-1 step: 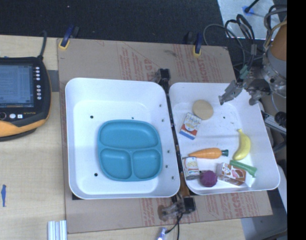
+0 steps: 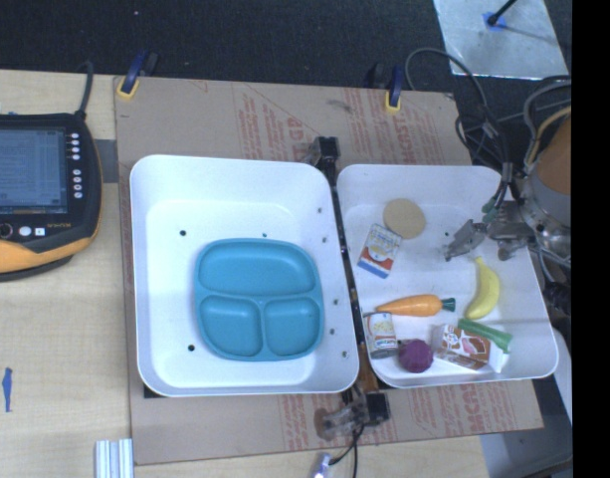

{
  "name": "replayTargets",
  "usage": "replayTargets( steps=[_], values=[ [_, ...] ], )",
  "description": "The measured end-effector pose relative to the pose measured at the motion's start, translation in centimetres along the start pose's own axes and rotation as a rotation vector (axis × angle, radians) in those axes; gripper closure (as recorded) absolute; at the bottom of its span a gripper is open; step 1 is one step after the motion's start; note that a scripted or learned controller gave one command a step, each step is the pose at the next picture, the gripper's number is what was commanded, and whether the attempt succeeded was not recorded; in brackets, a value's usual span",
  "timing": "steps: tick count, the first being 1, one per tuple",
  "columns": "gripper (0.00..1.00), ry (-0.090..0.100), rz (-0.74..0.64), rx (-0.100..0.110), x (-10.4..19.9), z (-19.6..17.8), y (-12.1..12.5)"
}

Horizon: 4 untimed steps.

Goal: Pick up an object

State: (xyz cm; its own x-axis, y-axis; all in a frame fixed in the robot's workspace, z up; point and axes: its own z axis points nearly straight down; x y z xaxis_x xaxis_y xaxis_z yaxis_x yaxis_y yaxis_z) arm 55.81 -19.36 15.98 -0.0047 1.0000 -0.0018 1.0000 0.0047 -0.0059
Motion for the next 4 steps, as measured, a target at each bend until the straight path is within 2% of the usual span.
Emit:
replayTargets(
  steps=[1,2,3,4],
  values=[
    [0.0,-0.004,-0.002,-0.015,-1.9,6.4,-4.3],
    [1.0,-0.011,-0.004,-0.017,-2.3,5.2,-4.3],
    [0.0,-0.009,-0.004,-0.015,-2.2,5.3,-4.3],
    [1.0,-0.011,-0.007,-0.014,-2.3,4.2,-4.3]
  ],
)
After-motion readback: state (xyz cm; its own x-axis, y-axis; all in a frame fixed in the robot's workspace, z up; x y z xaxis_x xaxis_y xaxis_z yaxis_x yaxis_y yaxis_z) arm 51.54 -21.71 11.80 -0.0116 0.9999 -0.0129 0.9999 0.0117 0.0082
